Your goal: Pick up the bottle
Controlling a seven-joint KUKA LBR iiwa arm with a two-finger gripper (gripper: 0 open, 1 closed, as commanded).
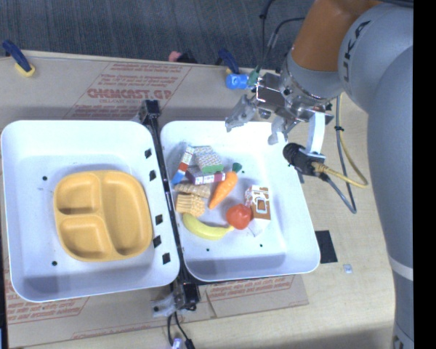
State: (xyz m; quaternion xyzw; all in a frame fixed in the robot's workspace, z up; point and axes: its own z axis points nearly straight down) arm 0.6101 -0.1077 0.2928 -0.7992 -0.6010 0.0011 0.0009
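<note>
Camera view: pincer [260,120] hangs over right bin [298,231] back rim, fingers spread, holding nothing. Bottle [203,176] lies in toy pile near bin's left wall, long axis roughly left-right, forward-left of pincer.

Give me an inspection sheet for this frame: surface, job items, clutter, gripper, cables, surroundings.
Surface: cardboard-lined bench bearing left bin and right bin.
Job's things: bottle cannot be told apart in the pile at the right bin's left side.
Clutter: yellow divided tray in left bin; carrot, banana, tomato, small carton in right bin.
Gripper: gripper above right bin's far edge, nothing between fingers.
Cables: yellow cable beside wrist.
Surroundings: blue clamps on far edge.
</note>
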